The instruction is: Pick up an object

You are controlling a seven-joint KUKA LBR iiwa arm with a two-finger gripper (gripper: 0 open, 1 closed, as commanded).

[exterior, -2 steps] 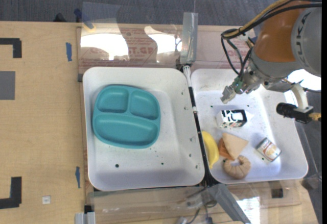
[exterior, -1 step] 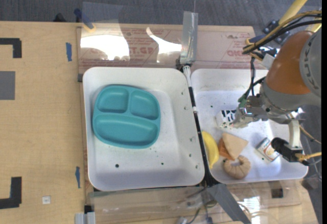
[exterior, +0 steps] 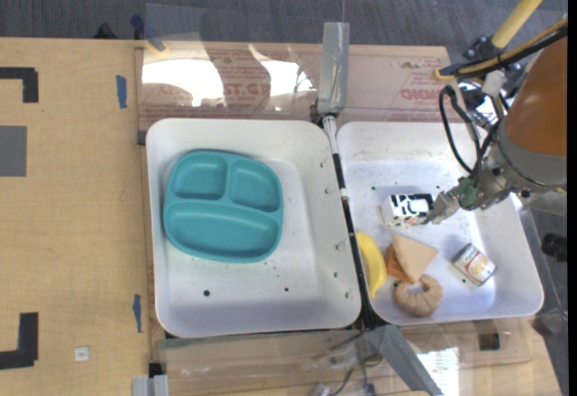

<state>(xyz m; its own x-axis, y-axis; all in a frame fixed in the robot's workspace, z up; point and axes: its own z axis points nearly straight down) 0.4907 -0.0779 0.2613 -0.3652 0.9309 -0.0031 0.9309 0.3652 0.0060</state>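
Right shallow white bin [exterior: 505,295]: small black-and-white box [exterior: 409,207] at centre, gripper [exterior: 444,207] lowered just beside its right end for a grasp; grip state cannot be told. Yellow banana [exterior: 370,262], tan wedge [exterior: 411,258], brown ring [exterior: 417,294] clustered by the near edge.

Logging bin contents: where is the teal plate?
The teal plate lies in the left bin, away from the pincer over the right bin.

In the right bin [exterior: 505,286] lie a black-and-white block [exterior: 408,208], a yellow banana [exterior: 370,262] by the left wall, a tan wedge [exterior: 411,258], a brown ring [exterior: 417,294], and a small can [exterior: 474,264].
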